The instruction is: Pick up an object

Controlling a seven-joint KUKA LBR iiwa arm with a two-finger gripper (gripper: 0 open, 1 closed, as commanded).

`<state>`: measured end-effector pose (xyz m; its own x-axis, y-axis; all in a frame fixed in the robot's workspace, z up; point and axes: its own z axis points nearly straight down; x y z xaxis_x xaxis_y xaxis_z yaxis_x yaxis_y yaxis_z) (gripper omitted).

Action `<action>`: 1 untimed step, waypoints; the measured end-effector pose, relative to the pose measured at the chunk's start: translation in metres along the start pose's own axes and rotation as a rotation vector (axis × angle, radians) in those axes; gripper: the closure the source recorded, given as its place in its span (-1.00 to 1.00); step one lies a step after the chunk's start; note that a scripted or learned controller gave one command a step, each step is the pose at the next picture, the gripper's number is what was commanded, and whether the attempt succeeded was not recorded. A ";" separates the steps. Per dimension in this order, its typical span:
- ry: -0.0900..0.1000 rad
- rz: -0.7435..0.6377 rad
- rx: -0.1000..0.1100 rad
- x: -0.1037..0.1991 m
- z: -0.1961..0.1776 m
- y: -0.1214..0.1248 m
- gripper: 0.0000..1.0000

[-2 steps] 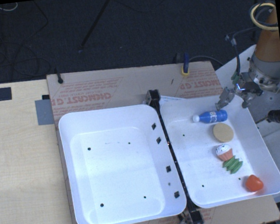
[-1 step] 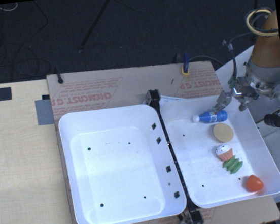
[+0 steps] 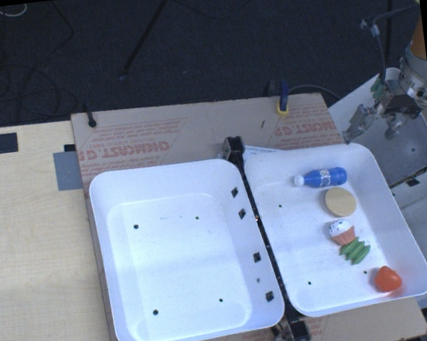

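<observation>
Of the 2 white bins, the left bin (image 3: 178, 256) sits beside the right bin (image 3: 390, 205), which carries 5 small things along its right half: a blue bottle (image 3: 321, 178) at the far end, lying on its side with its long axis running left to right and its white cap pointing left toward the left bin, then a tan disc (image 3: 341, 202) just nearer than the bottle, a small white and orange piece (image 3: 342, 231), a green piece (image 3: 355, 252) touching it, and a red-orange ball (image 3: 387, 279) nearest the front right corner. Beyond the right bin's far right corner, outside its rim, the gripper (image 3: 384, 114) hangs at the end of the arm (image 3: 420, 61), well apart from the bottle; whether its fingers are spread or closed cannot be told.
</observation>
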<state>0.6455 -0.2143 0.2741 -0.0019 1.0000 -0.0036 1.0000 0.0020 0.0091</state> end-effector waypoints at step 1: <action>0.008 0.002 0.023 0.004 0.168 -0.011 -1.00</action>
<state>0.6362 -0.2112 0.1057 -0.0002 1.0000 0.0040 0.9999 0.0002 -0.0138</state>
